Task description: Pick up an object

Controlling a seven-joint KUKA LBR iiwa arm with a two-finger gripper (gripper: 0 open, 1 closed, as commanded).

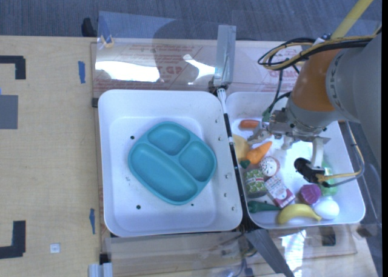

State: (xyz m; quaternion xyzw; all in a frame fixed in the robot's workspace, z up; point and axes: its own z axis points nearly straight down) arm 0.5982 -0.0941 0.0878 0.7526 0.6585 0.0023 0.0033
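My gripper (286, 141) hangs low over the middle of the right bin (354, 200), under the grey wrist and orange band. Just to its left lies an orange carrot (260, 151), and a small orange-red sausage (248, 125) lies farther back. A round pink and white piece (268, 165), a green leafy piece (254, 179) and a red and white packet (279, 190) sit in front of the carrot. A yellow banana (297, 212), a purple piece (310, 194) and a white egg (327, 208) lie at the bin's front. Nothing shows held in the gripper.
The left bin (115, 209) bears a teal divided plate (173, 162). A yellow piece (240, 146) and a dark green piece (257, 206) lie by the right bin's left wall. A clear plastic sheet (157, 57) stands behind the bins.
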